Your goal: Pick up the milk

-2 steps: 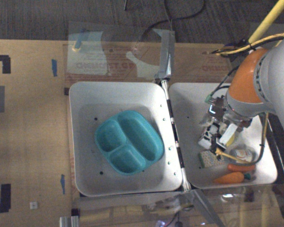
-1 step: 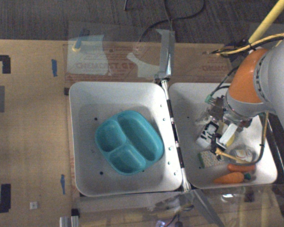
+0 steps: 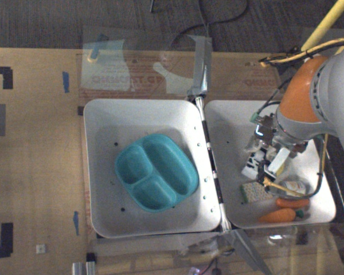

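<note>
In the right bin (image 3: 232, 125), a small white carton with dark markings, which looks like the milk (image 3: 253, 164), lies near the middle. My gripper (image 3: 268, 155) hangs low over the bin, right beside the carton and partly covering its right side. I cannot see anything held. The grey arm with its orange band (image 3: 301, 96) reaches in from the right and hides the bin's far right part.
A speckled sponge-like block (image 3: 252, 192), two orange carrots (image 3: 278, 215) (image 3: 293, 202) and a small pale item (image 3: 296, 186) lie at the right bin's front. A teal divided plate (image 3: 156, 171) sits in the left bin (image 3: 103, 119).
</note>
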`<state>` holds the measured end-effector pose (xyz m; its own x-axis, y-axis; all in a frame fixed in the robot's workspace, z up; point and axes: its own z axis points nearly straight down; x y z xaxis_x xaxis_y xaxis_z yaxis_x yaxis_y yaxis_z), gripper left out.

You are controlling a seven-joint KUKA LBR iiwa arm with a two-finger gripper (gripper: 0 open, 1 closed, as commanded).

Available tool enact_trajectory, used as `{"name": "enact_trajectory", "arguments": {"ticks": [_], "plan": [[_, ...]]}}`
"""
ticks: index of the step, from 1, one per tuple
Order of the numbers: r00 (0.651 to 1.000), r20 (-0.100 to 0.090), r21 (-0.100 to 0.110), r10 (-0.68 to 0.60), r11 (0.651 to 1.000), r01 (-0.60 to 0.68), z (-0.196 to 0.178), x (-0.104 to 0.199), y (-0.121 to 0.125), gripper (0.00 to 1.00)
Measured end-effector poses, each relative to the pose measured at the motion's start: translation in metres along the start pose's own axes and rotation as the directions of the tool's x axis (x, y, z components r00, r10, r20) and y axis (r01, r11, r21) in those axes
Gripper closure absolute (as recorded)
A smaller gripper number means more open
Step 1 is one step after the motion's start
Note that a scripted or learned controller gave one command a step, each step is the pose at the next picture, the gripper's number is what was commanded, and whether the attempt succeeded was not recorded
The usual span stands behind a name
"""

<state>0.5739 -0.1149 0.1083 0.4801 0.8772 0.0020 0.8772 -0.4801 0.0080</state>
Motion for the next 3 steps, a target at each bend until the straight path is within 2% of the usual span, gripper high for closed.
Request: {"name": "enact_trajectory", "arguments": {"ticks": [1,2,3], "plan": [[0.973,-0.003,-0.010,-0.231,0.973,0.231,0.014,-0.010,0.024,1.00],[0.900,0.001,-0.011,-0.435,0.900,0.435,0.015,-0.034,0.064,1.00],[0.941,-0.001,0.006,-0.340,0.941,0.340,-0.085,0.049,0.052,1.00]]}}
